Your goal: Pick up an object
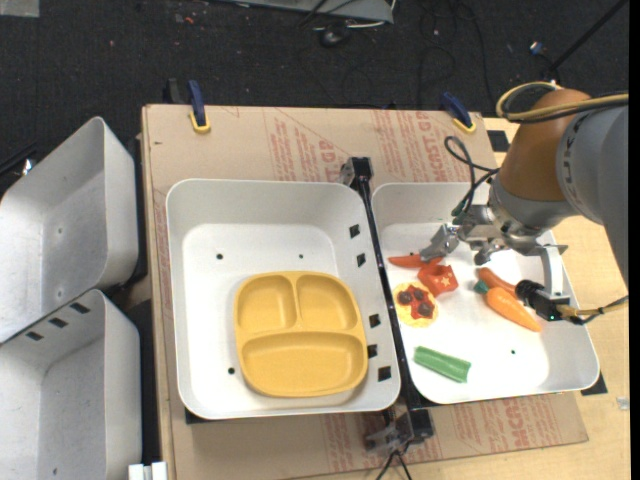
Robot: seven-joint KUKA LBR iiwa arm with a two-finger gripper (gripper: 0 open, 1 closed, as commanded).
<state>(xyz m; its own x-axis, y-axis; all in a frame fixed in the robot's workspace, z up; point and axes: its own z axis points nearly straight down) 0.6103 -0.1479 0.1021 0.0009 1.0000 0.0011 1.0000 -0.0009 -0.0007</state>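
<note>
1. The smooth yellow plastic tray (300, 334), with three compartments, lies in the left bin (190, 218).
2. The hand (446, 244) hangs low in the right bin (570, 363), fingers slightly parted, holding nothing, just above the red pepper piece (438, 279).
3. Nearby lie a tapered orange carrot (508, 303), a green cylinder (441, 364) and a flat yellow piece (415, 304).

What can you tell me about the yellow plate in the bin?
The yellow plate looks like smooth plastic, a rounded rectangle with three compartments: two small ones at the far side, one long one nearer the camera. It lies flat on the floor of the left bin, toward its near edge. Nothing sits in it or touches it from above.
</note>
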